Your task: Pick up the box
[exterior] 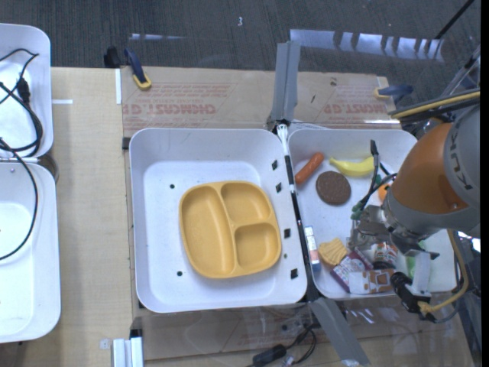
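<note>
The box [359,275], a small printed carton in pink and white, lay flat near the front edge of the right bin [397,138], with a yellow cracker-like piece [333,251] touching or just beside its left end. The gripper [374,239] hung low over that same corner, and its jaws were buried under the wrist, so whether they stood apart or together could not be told, nor whether anything was caught between them. The likely trouble, judged from this crowding, was a miss or a wrong catch: the box lay so low and so close to its neighbour and the bin's front wall that the jaws might have closed on the cracker piece, slid off the carton's flat face, or struck the wall. A carrot [309,168], banana [353,165] and brown disc [333,188] sat well apart toward the back. The left bin [153,205] held a yellow divided plate [229,228]. Both bins rested on a pale wooden counter [84,205] laid with cardboard, against dark flooring behind.
</note>
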`<state>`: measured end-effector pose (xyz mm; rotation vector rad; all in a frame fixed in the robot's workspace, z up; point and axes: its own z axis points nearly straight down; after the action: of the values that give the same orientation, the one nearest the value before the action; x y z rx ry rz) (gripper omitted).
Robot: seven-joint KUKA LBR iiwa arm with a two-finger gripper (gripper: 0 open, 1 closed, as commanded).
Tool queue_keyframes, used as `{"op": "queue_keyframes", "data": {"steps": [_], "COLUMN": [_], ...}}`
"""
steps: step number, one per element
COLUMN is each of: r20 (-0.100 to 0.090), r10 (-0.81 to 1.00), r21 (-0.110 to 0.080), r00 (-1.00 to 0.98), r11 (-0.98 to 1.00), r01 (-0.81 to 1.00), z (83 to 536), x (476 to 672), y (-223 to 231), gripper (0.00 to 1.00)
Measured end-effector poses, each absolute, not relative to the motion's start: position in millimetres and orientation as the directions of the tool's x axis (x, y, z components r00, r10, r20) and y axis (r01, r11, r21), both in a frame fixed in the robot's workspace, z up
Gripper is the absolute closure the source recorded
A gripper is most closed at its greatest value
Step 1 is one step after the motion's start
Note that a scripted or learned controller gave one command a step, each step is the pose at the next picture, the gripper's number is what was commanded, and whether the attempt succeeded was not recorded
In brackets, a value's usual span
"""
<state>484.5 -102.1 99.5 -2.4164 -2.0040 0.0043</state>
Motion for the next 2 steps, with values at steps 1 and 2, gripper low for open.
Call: {"op": "queue_keyframes", "data": {"steps": [1,2], "r20": [-0.001,-0.002], "r10": [0.983,0.992], "r21": [-0.004,0.001], "r00": [0.185,0.129], "r11": [-0.185,-0.129], "r01": [0.983,0.992], "z": [99.6,91.9], "x": [484.5,477.8], "y": [-102.1,-103.9], "gripper": [0.00,0.00]}}
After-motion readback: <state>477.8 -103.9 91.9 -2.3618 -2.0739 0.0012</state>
